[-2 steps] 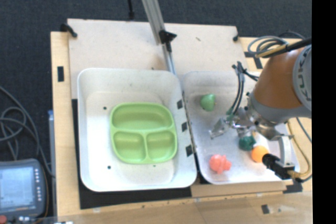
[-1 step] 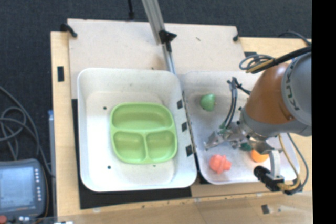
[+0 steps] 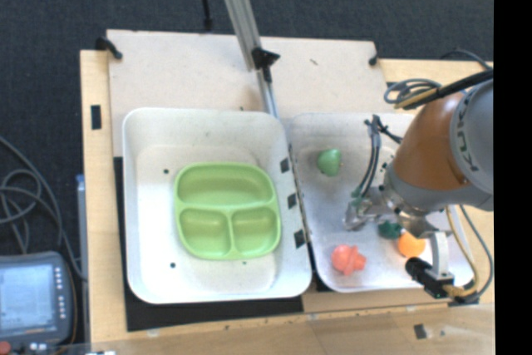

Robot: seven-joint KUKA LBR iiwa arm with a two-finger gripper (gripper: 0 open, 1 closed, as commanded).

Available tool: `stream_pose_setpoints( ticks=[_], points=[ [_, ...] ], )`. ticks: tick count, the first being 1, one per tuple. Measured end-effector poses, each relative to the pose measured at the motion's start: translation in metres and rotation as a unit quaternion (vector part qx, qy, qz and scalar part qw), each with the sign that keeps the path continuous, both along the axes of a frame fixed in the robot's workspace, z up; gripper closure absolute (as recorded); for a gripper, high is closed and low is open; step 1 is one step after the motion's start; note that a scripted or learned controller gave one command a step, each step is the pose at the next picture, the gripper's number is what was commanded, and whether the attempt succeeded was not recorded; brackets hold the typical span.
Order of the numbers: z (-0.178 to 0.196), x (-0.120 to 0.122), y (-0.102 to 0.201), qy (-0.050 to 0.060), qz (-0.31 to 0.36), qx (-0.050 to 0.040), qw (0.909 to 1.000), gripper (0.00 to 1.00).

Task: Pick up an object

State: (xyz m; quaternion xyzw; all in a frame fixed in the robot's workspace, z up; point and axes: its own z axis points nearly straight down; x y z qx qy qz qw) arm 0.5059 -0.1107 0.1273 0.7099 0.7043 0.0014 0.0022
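Nearest you, at the near edge of the right bin [image 3: 332, 133], lies a red-orange object [image 3: 349, 259]. Just right of it, an orange object [image 3: 410, 244] and a small dark green object [image 3: 389, 229] sit beside each other under the arm [image 3: 432, 158]. Your gripper [image 3: 359, 216] hangs low over this bin, left of the dark green piece and just beyond the red-orange one; you cannot tell from this view how wide it stands or whether it holds anything. Farther back in the same bin rests a light green object [image 3: 329, 161], apart from the others. Over in the left bin [image 3: 141, 145] you have a green divided tray [image 3: 226, 209] lying flat.
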Motion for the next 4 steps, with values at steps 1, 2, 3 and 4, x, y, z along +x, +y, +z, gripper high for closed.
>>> stream_pose_setpoints(
  ticks=[1,2,3,4],
  points=[
    [0.054,0.01,-0.008,-0.001,0.005,-0.0007,1.0,1.0],
    [0.083,0.012,-0.01,0.0,0.005,-0.0003,1.0,1.0],
    [0.088,0.036,0.033,0.001,0.007,0.001,1.0,1.0],
    [0.103,0.051,0.086,0.001,0.008,0.0005,1.0,1.0]
  ],
)
